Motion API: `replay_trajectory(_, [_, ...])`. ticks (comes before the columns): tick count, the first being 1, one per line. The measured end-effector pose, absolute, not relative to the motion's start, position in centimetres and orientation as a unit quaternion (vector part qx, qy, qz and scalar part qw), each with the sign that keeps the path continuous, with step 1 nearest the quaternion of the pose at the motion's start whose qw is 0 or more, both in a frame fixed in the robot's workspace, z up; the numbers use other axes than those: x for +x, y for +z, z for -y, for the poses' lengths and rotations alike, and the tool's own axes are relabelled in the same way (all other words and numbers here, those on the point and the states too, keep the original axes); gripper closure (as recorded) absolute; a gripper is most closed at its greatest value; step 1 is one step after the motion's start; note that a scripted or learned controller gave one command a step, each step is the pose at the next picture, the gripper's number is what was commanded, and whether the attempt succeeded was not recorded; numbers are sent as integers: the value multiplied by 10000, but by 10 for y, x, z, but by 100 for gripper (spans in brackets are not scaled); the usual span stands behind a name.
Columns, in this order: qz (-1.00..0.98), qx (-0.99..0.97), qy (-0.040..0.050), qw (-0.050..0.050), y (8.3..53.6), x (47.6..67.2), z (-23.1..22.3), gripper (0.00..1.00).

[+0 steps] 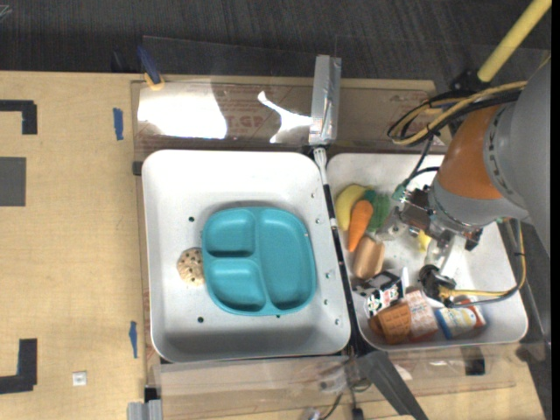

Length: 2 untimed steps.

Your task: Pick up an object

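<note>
Two white bins are sitting side by side on the bench: the left bin [166, 322] is carrying a teal divided plate [259, 259] with a cookie [191, 266] just beside its left edge, and the right bin [512, 318] is holding the clutter. Reaching in from the right, the grey arm [516, 160] is hanging over the right bin, its gripper [435, 239] low among the items. Whether it is open, closed or holding anything cannot be told. Candidate objects are lying left of and below it: a bottle [429, 318] along the near wall, a carrot [360, 220], a yellow banana [348, 201], a brown sausage-like piece [367, 256]. By judgement, the approach step is under way; the next move is calling for a descent centred on one item, then a close and lift.
</note>
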<state>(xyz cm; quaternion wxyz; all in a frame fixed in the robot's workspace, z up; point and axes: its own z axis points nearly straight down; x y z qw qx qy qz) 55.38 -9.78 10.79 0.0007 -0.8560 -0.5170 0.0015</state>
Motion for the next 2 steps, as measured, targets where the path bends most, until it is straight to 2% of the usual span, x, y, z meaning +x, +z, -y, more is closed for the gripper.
replay_trajectory(1, [5261, -8503, -111, -83, 94, 500, 95, 0])
replay_trajectory(2, [6119, -7910, 8, 1, 127, 517, 94, 0])
